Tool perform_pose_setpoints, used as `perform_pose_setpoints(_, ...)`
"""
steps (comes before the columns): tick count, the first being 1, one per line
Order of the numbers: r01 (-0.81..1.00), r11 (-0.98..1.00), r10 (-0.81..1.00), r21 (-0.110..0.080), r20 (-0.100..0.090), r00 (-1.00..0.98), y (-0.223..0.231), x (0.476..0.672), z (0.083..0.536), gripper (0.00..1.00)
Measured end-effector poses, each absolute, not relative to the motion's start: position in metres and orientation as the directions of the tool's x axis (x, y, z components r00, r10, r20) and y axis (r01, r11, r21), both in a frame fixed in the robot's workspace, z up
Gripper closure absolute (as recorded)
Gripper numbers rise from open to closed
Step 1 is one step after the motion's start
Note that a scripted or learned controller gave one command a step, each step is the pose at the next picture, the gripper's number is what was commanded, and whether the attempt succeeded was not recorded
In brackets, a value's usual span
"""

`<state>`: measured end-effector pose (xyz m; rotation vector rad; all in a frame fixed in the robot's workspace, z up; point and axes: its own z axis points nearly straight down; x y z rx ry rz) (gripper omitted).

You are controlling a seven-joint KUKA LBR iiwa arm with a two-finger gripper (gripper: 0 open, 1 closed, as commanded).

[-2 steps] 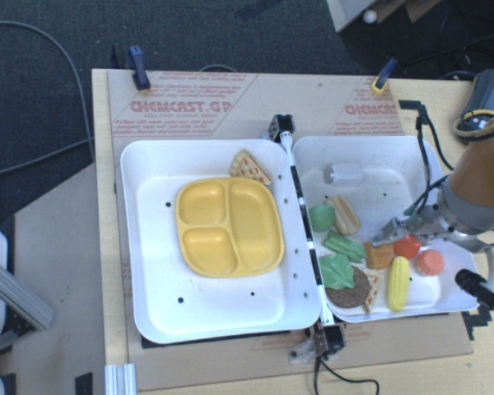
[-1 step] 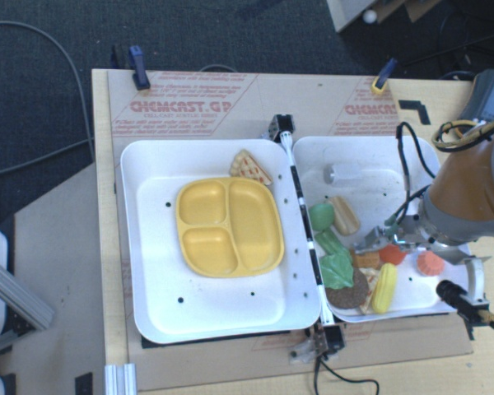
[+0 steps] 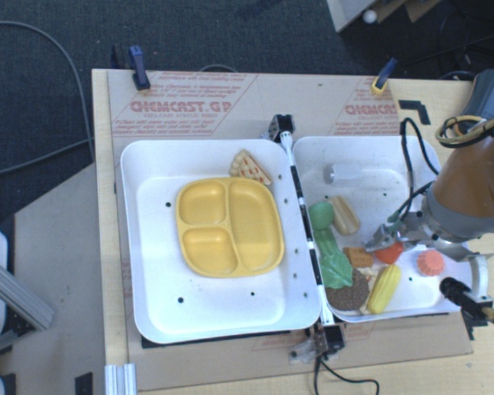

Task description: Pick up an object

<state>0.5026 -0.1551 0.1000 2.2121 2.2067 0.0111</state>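
End effector (image 3: 384,239): lowered into right bin (image 3: 370,156), over red obj. (image 3: 389,253); grip state cannot be told. Yellow tray (image 3: 229,225) held in left bin (image 3: 148,220).

Two white bins (image 3: 148,220), one yellow plate (image 3: 229,225), one waffle (image 3: 250,168), one corn cob (image 3: 384,288)

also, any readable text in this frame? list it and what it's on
"CHEMCAST GP": red print on the brown board under the bins, far left.
"CHEMCAST": the same red print on the board's far right, cut off by the right bin.
Smaller red lines above and below both logos: too blurred to read.
No readable text on the yellow divided plate, the toy food or the arm.
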Motion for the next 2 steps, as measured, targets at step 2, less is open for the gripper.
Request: perform_pose_setpoints(2,1.000,0.002,1.000,0.001,0.002,-0.002,-0.007,0.590,0.185,1.00)
